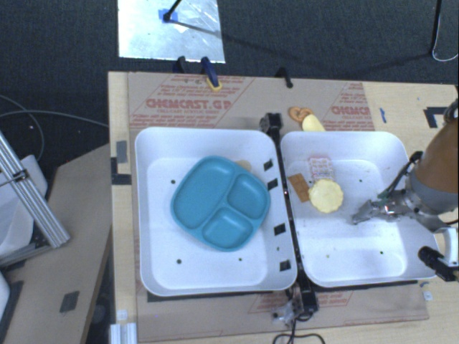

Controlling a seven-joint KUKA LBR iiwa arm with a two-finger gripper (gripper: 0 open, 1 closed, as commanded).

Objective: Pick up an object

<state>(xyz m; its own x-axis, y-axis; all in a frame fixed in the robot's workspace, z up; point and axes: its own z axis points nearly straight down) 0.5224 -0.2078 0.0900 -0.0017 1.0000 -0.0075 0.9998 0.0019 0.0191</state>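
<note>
In the right bin (344,264) lie a pale yellow round object (326,196), a brown flat piece (298,187) just left of it, and a small white packet with red print (320,168) behind them. My gripper (363,213) hangs low over the right bin, its tip to the right of the yellow object and apart from it. Nothing shows between its fingers. The left bin (161,264) holds a blue divided plate (220,202).
A yellow piece (313,123) and an orange-brown piece (298,112) lie on the cardboard behind the right bin. A black divider with clips (283,192) runs between the bins. A blue-and-yellow clamp (210,74) sits at the bench's back edge.
</note>
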